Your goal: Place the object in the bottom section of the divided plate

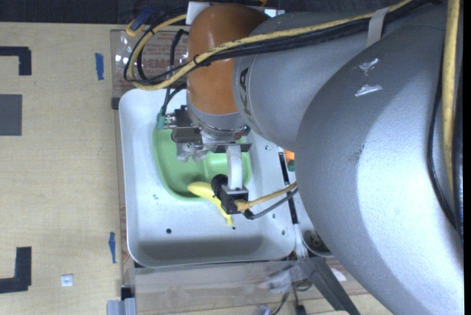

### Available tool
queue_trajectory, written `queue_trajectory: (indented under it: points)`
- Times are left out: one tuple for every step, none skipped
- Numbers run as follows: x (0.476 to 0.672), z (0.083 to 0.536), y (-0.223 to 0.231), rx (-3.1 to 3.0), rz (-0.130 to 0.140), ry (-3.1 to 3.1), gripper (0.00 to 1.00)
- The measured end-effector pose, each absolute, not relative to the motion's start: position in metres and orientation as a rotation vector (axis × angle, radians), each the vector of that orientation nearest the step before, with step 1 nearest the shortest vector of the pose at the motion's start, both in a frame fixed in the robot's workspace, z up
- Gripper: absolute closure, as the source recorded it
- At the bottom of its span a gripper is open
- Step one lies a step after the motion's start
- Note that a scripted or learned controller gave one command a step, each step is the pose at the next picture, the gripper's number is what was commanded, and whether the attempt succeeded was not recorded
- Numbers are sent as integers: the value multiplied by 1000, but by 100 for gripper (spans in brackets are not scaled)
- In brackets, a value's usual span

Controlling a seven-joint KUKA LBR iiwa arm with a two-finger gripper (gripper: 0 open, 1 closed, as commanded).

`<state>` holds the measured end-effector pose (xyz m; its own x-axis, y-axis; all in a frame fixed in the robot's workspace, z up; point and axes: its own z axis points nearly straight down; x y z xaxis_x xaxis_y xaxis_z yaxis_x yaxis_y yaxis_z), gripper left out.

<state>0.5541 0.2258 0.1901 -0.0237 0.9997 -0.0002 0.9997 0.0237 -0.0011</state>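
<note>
1. The gripper is straight down over the green plate. It's seen from above with the wrist blocking it, so honestly I can't tell if it's open, closed or holding anything.
2. Closest candidate for the object is a yellow piece, just off the gripper at about 6 o'clock. It looks to be lying on the plate's near edge, close to the gripper but not visibly in its grasp. It runs right up to the robot's own yellow cable, so I can't say for sure where one stops and the other starts.
3. The plate's dividers are hidden under the wrist, so I can't tell which section that yellow piece is in.
4. The plate sits in the white bin, up towards the bin's 12 o'clock half. The 6 o'clock half shows bare white floor.
5. A small orange bit peeks out at the gripper's 3 o'clock, right against the arm.
6. Further out at 9 o'clock is the wooden bench, with a strip of blue tape near the bin's top corner.
</note>
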Motion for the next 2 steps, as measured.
queue_trajectory:
  points:
    - [479, 193, 203, -2054, 4, -2374, 100]
    - [479, 193, 203, -2054, 4, -2374, 0]
